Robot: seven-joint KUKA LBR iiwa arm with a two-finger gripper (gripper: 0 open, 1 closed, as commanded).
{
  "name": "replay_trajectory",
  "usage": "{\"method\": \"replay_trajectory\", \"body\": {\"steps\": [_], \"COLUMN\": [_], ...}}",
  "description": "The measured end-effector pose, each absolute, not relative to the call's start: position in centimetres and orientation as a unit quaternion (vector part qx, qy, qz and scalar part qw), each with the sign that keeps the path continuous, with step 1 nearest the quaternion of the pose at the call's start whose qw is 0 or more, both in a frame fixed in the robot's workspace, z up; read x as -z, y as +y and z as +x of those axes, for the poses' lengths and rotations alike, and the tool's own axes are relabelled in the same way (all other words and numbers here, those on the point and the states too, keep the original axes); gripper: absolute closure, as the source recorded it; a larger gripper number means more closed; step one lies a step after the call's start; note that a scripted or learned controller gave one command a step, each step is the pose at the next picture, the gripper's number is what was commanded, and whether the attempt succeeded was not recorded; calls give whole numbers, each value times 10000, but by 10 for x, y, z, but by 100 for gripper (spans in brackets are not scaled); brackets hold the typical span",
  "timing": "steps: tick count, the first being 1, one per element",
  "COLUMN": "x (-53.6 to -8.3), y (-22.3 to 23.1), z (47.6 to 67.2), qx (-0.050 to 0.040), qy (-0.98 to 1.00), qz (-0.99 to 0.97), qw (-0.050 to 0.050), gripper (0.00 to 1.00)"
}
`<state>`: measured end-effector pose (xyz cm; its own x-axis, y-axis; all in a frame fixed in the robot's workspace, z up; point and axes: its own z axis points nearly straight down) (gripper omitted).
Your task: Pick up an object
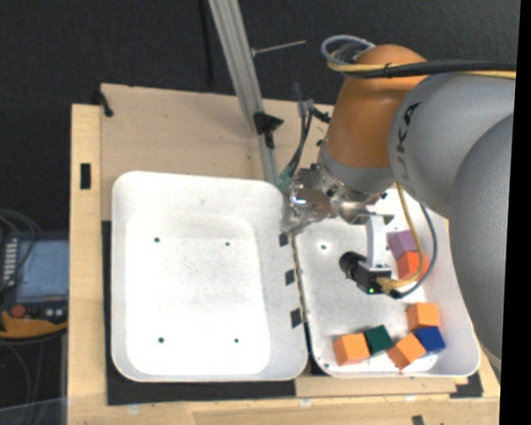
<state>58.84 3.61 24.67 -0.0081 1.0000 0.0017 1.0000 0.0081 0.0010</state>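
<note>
Small blocks lie in the right bin (334, 255). An orange block (352, 347), a dark green block (379, 337), another orange block (409, 350) and a blue block (429, 338) cluster near its front edge. A third orange block (423, 315) sits just behind them. A purple block (399, 243) and a reddish-orange block (408, 262) lie further back, by the right wall. My gripper (295, 209) hangs low at the right bin's back left corner, close to the wall between the bins and apart from all the blocks. The wrist hides its tips.
The left bin (191, 274) is a shallow white tray with dark specks. A slanted metal rail (242, 73) rises behind the bins. The arm's big grey body (465, 129) covers the right bin's back right part. A device with cables (31, 275) sits off the bench at the left.
</note>
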Motion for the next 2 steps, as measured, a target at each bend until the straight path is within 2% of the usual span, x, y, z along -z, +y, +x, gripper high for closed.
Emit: {"method": "replay_trajectory", "body": {"steps": [1,2], "x": [-235,-236], "y": [89,85], "z": [590,590], "qx": [-5,-7], "qy": [-7097,-7083], "qz": [-7045,-7060], "qw": [5,0], "gripper": [100,0]}}
